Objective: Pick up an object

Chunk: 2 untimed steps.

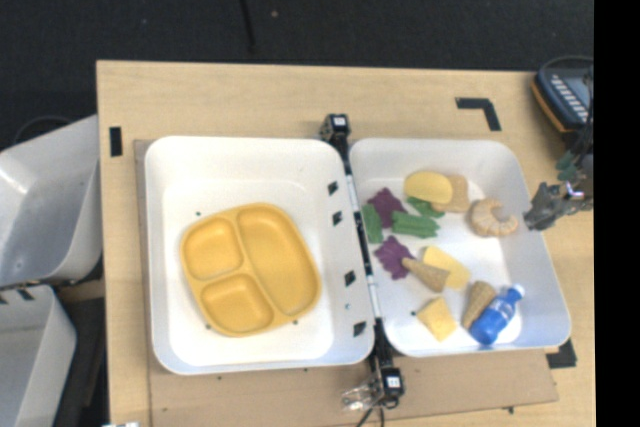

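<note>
The right bin (pixel 540 260) holds several toy foods. A yellow and tan piece (pixel 434 187) lies at the back, with a beige croissant-like piece (pixel 492 217) to its right. Purple grapes (pixel 383 205) and green pieces (pixel 418 225) sit near the divider, and another purple piece (pixel 393 255) lies below them. Nearer the front are a yellow wedge (pixel 436 318), a tan cone (pixel 478 297) and a blue bottle (pixel 496 315). My gripper (pixel 550 203) hangs dark over the bin's right rim, just right of the croissant-like piece, with nothing seen in it.
The left bin (pixel 170 165) holds a yellow divided plate (pixel 250 267). A dark handheld device with an orange edge (pixel 565 95) lies on the bench at the back right. White containers (pixel 45 205) stand off the bench's left side.
</note>
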Each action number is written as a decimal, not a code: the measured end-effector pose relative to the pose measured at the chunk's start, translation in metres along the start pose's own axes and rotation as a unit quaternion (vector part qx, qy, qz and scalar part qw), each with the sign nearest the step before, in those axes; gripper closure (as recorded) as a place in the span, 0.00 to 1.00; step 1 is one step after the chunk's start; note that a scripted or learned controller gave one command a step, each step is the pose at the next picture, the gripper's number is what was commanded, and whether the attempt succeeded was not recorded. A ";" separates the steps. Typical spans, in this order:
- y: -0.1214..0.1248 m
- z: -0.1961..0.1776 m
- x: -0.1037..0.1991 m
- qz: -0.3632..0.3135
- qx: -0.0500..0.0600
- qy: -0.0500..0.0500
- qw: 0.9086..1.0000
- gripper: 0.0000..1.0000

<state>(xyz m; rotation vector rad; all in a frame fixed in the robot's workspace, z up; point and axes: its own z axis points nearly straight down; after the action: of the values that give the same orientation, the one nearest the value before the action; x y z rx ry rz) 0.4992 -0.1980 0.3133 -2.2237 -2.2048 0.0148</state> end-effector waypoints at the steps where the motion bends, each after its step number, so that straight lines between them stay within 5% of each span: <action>1: 0.040 0.205 -0.029 -0.004 -0.005 0.000 1.000 1.00; 2: 0.046 0.169 -0.029 -0.004 -0.005 0.000 1.000 1.00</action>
<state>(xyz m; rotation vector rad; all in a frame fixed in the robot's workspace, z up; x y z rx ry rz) 0.5425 -0.2268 0.1434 -2.2209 -2.2187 0.0046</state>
